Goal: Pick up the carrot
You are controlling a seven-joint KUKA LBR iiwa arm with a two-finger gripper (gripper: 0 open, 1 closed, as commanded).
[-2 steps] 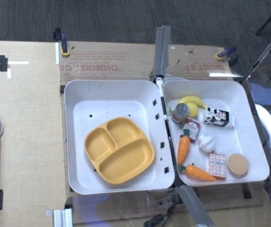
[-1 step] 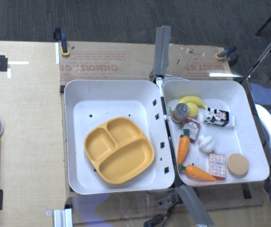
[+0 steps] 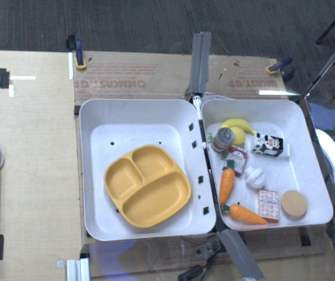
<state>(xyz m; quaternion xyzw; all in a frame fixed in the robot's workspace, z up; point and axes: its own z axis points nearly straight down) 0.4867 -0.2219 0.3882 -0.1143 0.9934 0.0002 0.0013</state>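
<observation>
Workbench of pale wood point(image 3: 27, 174) seen from above, bearing two shallow white bins side by side. The left white bin point(image 3: 97, 122) holds a yellow plastic plate with three compartments point(image 3: 148, 184), lying near its centre.

The right white bin point(image 3: 299, 157) holds a cluster of toy groceries. At 12 o'clock lies a yellow banana point(image 3: 238, 126), with a small grey-lidded can point(image 3: 224, 137) touching it. A black-and-white carton point(image 3: 268, 144) lies at about 1 o'clock.

There are two orange carrots. One slim orange carrot point(image 3: 226, 185) lies at 9 o'clock, near the bin's left wall, pointing toward 6. A fatter orange carrot point(image 3: 246, 214) lies at 7 o'clock, just beside a small pink patterned box point(image 3: 268, 205). A tan round disc point(image 3: 294, 204) sits at 5 o'clock.

Judged from this, the pick has not begun: both carrots lie untouched. Whether the claw is open or closed cannot be told. The next move calls for choosing one carrot and descending over its middle. The slim one is crowded by the wall, and the fat one by the box.
</observation>
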